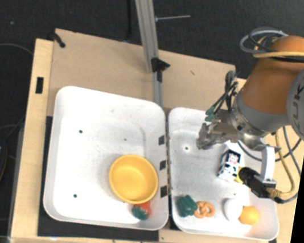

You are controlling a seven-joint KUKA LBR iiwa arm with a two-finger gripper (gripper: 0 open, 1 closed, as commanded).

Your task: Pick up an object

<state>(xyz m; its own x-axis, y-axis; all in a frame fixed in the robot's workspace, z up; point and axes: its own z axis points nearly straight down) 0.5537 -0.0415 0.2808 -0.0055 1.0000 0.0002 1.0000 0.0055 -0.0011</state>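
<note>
a tan bench (109, 65) is bearing two white bins. in the right bin (190, 153), the gripper (208, 138) is hanging over bare floor; its state cannot be told. a small white box (229, 165) is lying just beside it; a yellow bowl (133, 178) is sitting in the left bin (80, 135).

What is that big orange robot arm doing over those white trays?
It is trying to pick something up. Its end effector hangs over the right bin, above a bare patch. A small white and blue box lies close by, with a green toy, a pretzel-like piece and an orange ball further along. A yellow bowl sits in the left bin.
</note>
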